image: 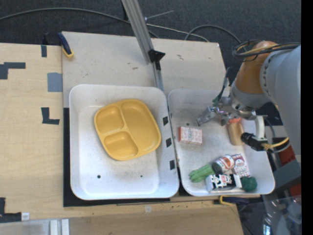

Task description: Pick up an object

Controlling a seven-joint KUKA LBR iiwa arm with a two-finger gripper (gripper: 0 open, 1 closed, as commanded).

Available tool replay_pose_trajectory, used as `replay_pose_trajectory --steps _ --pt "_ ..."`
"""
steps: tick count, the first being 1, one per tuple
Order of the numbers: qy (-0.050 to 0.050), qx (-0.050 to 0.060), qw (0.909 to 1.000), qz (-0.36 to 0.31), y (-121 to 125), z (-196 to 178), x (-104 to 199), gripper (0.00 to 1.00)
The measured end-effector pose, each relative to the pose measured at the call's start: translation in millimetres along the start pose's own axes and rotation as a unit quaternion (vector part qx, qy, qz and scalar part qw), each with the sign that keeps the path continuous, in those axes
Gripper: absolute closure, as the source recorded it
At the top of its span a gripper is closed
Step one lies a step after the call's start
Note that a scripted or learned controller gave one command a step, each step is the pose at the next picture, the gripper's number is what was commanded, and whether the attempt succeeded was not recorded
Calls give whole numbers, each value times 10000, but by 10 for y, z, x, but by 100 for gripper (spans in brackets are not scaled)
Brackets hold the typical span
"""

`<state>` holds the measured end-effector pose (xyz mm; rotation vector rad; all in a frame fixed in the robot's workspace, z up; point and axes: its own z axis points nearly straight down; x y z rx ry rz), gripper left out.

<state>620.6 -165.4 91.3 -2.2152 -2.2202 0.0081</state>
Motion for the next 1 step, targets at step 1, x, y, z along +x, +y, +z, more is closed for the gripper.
replay_pose_trajectory --steps 1 --pt "-2 -25 10000 -10 16 -138 5 100"
